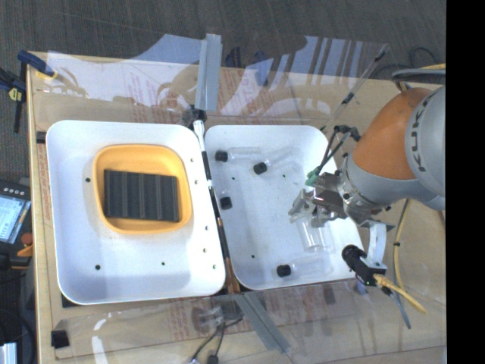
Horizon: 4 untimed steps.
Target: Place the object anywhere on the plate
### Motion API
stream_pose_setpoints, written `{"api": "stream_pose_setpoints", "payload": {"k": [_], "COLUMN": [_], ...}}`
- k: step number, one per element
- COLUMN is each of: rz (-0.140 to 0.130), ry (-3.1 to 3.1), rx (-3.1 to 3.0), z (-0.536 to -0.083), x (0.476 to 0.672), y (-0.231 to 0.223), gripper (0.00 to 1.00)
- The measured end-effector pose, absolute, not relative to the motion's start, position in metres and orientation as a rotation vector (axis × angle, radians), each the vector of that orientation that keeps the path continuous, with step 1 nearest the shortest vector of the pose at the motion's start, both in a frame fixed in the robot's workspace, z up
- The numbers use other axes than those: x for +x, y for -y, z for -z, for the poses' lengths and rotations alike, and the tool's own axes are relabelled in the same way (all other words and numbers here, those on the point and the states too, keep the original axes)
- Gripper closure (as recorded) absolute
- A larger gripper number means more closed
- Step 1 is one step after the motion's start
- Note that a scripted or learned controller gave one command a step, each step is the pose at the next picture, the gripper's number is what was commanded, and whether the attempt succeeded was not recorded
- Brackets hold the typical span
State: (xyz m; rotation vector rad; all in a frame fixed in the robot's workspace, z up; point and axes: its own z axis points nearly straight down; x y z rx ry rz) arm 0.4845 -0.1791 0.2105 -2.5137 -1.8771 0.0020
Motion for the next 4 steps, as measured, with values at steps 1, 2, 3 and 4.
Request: {"api": "stream_pose_setpoints", "payload": {"k": [1,2,3,4], "rz": [-0.002,-0.006,-0.002,-0.002], "ry": [2.068,2.165,2.240,2.240], "rx": [-2.361,-2.269,-2.199,-2.198], "z": [-0.277,-0.201,-0.235,-0.235], "x": [0.512,0.538,0.614,0.614], "y": [0.150,0.126,0.075,0.075], "gripper": [1.00,1.00,1.00,0.00]}}
